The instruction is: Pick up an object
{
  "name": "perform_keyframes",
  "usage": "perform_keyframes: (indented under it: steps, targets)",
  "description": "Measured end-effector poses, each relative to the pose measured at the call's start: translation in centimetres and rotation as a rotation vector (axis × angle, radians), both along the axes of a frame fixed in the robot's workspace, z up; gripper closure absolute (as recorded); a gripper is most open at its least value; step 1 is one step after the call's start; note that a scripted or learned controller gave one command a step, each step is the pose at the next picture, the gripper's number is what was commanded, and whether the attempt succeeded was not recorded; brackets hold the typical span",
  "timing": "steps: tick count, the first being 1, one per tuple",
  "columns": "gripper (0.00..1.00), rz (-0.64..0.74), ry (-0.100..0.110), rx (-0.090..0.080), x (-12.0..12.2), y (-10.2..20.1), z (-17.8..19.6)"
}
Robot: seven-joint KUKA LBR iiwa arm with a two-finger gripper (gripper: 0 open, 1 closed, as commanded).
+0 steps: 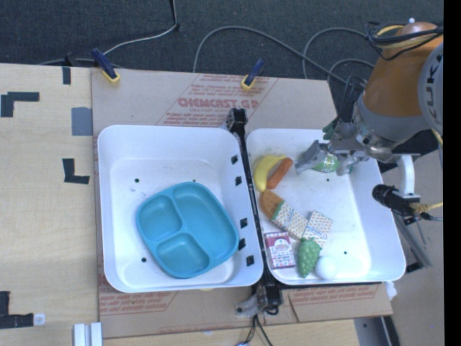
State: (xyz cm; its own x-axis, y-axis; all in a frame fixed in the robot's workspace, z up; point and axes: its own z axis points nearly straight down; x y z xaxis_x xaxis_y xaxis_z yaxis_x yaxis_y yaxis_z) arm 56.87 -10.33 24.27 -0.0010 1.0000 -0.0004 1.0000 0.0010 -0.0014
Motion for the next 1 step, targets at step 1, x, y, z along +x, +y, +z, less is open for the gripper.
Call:
perform_keyframes:
  steps: [1]
  targets:
    - [0.00,0.001,0.001,0.000,7.17,3.31,-5.94]
